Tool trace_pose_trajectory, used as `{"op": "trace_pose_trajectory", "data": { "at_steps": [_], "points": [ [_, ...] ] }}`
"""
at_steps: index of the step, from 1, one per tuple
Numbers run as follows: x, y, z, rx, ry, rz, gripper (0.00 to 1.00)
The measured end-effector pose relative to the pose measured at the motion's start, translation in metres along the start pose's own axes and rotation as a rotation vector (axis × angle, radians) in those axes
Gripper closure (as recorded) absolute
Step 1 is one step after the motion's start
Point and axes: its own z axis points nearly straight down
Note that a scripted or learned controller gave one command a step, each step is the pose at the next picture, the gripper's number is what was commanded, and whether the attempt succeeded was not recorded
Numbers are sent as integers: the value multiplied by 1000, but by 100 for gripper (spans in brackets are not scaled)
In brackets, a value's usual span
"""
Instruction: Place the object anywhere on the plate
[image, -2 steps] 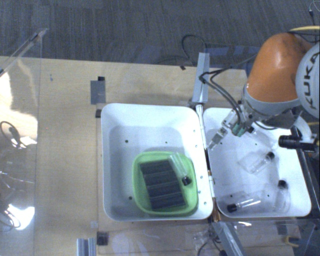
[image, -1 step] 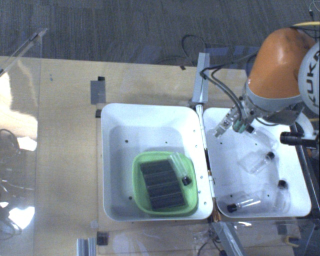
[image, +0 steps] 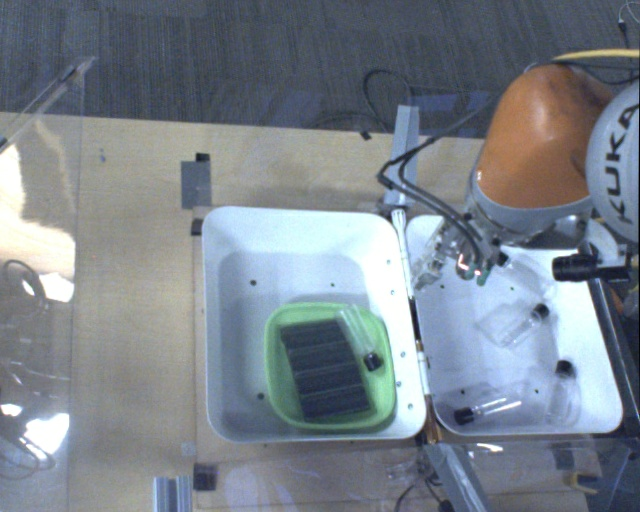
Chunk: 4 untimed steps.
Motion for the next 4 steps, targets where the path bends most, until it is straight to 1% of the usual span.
{"op": "trace_pose_trajectory", "data": {
  "at_steps": [1,2,3,4],
  "points": [
    [0,0,0,0,0,1,0],
    [-2,2,-13,-6,-9,0,100],
    [-2,2,-12,-6,-8,0,0],
    [-4,5,-25,-12,-17,-2,100]
  ]
}}
